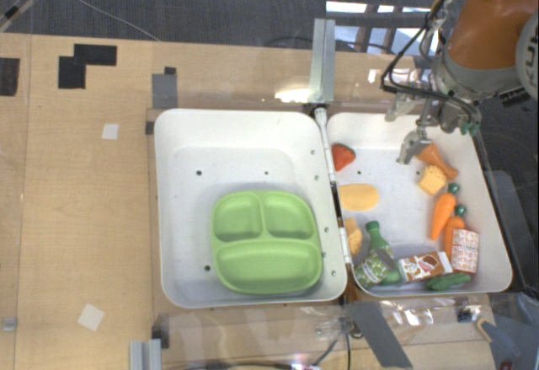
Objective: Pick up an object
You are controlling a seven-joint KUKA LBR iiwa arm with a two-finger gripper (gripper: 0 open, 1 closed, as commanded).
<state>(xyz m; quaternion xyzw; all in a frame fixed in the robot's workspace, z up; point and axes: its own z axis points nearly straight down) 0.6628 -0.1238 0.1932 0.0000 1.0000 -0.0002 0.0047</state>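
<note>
Gripper (418, 143) above right bin (497, 229), beside orange wedge toy (438, 157); finger state unclear, partly hidden.

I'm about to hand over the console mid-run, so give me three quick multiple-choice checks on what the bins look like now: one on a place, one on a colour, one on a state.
1. Where does the divided plate lie?
A. in the left bin
B. in the right bin
C. on the bench outside the bins

2. What colour is that plate?
A. white
B. orange
C. green

3. How does the bottle rest?
A. upright on its base
B. lying on its side
C. propped on the divided plate

Key:
1 A: the plate sits on the floor of the left bin, near its front edge.
2 C: it is light green against the white bin.
3 B: the green bottle lies flat in the right bin, cap pointing toward the far side, among the other toy food; the gripper hovers at the bin's far end.
</note>
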